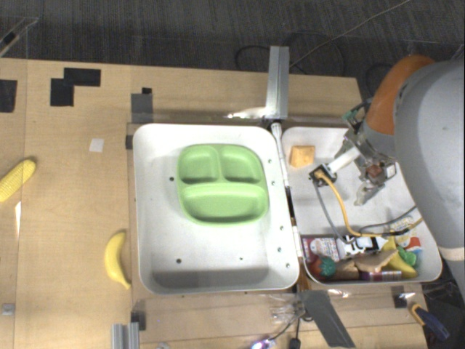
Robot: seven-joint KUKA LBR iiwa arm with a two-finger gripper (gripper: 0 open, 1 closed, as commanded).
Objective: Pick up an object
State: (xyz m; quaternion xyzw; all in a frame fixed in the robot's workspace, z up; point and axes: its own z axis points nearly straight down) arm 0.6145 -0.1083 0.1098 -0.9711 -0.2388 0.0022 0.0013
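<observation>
STEP: pre-grasp, nothing held | END EFFECTOR (368, 184): over right bin (330, 217), fingers spread | TARGETS: block (302, 155) at 10 o'clock; pile (363, 257) at 6 | NEXT: choose one, descend, close.

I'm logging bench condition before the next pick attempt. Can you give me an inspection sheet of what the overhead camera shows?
Surface: wooden bench bearing left bin and right bin side by side.
Job's things: tan block at the right bin's far left corner; pile of small items along its near edge.
Clutter: green divided plate in the left bin; banana and corn cob on the bench left of the bins.
Grippers: gripper hovers over the right bin's middle; finger state unclear.
Cables: yellow cable runs from the wrist toward the pile.
Surroundings: dark floor beyond the bench; black markings on its far left.
</observation>
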